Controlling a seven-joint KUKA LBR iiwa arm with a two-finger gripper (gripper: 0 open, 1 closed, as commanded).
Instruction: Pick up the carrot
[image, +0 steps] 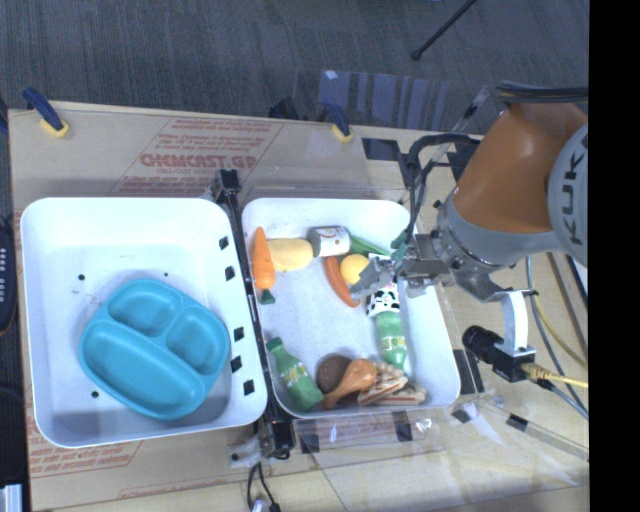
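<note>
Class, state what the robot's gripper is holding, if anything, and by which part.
It cannot be told: the gripper hovers beside the orange carrot's bin, nothing visibly between its fingers.

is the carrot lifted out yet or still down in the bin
Down in the bin. The carrot lies flat on the floor of the right bin against its left wall, apart from the tool.

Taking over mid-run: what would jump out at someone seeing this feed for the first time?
The grey arm with its orange band reaches in from the right, over the right bin. A blue divided plate lies in the left bin. The carrot lies by the right bin's left wall.
</note>
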